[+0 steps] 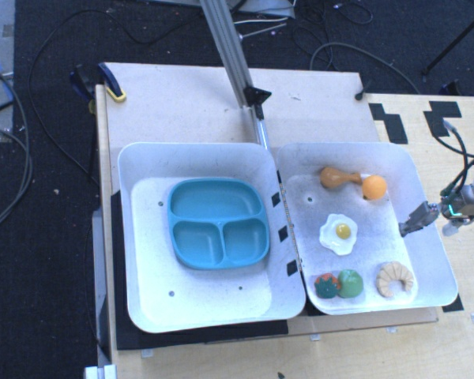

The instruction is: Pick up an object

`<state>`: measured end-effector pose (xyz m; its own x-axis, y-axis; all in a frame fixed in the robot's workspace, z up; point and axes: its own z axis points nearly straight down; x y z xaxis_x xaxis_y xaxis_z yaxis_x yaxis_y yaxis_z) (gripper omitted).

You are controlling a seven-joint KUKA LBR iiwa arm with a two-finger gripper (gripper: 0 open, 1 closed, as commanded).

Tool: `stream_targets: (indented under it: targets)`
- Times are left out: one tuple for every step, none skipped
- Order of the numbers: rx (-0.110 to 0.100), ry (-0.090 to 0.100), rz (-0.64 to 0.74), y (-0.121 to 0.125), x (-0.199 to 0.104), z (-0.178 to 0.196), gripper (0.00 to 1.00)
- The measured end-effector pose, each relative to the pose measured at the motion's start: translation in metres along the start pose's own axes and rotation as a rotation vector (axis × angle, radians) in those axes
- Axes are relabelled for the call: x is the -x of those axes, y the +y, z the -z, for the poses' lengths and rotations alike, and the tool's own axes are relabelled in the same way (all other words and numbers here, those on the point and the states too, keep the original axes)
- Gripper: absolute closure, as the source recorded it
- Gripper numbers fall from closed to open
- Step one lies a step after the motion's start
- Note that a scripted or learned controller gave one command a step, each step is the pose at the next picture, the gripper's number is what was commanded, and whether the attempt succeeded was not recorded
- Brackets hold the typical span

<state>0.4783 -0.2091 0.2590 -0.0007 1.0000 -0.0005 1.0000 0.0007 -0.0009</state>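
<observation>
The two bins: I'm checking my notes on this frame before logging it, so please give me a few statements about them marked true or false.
1. The blue divided tray lies in the left bin. True.
2. The fried egg lies in the left bin. False: it lies in the right bin.
3. The croissant sits near the right bin's front right corner. True.
4. The claw holds the orange ball. False: the ball lies apart from it, beside the drumstick.
</observation>
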Motion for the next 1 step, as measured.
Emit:
stream_targets:
  targets:
    - [0.001,0.000,0.000,0.0002,0.0000,0.0002,0.00]
